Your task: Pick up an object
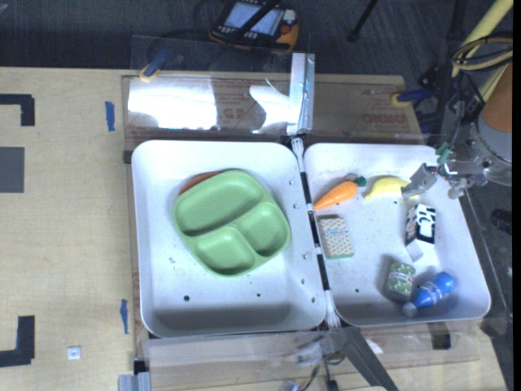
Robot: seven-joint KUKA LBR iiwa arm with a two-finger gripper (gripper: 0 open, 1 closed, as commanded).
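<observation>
Bins sit side by side: the left bin (155, 300) bears a green divided plate (232, 220), and the right bin (472, 300) holds every small object. Gripper (438, 176) hangs at that bin's far right corner; whether it is spread or clenched cannot be told, and nothing shows in its grasp. Nearest is the black-and-white carton (421, 223), just toward the near side, long axis running far-to-near; its print is unreadable. The banana (384, 186) and carrot (335, 194) lie leftward. No other writing is legible.
</observation>
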